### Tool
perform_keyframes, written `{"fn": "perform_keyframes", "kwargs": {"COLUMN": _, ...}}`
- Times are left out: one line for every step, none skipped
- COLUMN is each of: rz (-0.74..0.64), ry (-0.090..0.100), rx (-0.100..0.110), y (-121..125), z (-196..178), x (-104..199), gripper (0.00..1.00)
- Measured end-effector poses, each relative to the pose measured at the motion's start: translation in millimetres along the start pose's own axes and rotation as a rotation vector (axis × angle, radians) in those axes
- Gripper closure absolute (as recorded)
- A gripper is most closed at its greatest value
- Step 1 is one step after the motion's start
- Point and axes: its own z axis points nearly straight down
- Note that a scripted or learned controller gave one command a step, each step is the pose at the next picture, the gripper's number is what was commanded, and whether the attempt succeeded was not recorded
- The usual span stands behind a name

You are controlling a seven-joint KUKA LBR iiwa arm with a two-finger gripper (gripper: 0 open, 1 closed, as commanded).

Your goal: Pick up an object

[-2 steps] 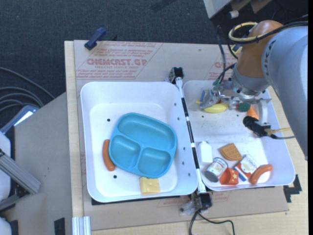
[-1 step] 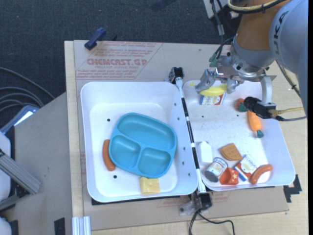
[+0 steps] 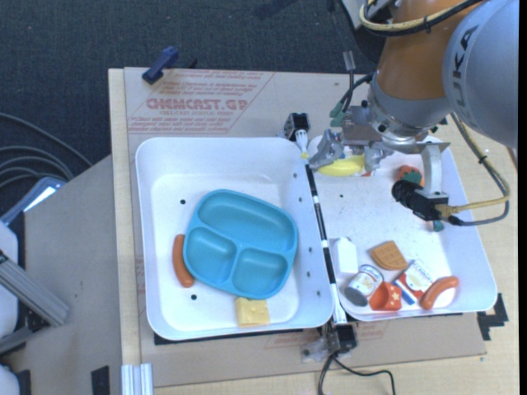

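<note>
Dark carpet floor (image 3: pixel 123 23) | cardboard-topped bench (image 3: pixel 206 105) | two white bins (image 3: pixel 156 245) | pincer (image 3: pixel 350 156) state: cannot tell

The arm (image 3: pixel 461 48) runs off the frame at two o'clock and hides the right bin's (image 3: pixel 473 257) far wall. The blue plate (image 3: pixel 240 243) overlaps the sausage (image 3: pixel 182 262) and cheese (image 3: pixel 252 311).

Counter (image 3: pixel 90 245), pale wood. Directly on it: printed cardboard sheet (image 3: pixel 198 101); upon that, two shallow white bins side by side, left bin (image 3: pixel 152 220), right bin (image 3: pixel 473 249). Blue clip (image 3: pixel 159 64) at sheet's far-left corner.
</note>
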Motion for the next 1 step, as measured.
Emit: {"fn": "perform_keyframes", "kwargs": {"rz": 0.001, "ry": 0.0, "rx": 0.0, "y": -34.0, "z": -4.9, "x": 13.1, "gripper": 1.0}}
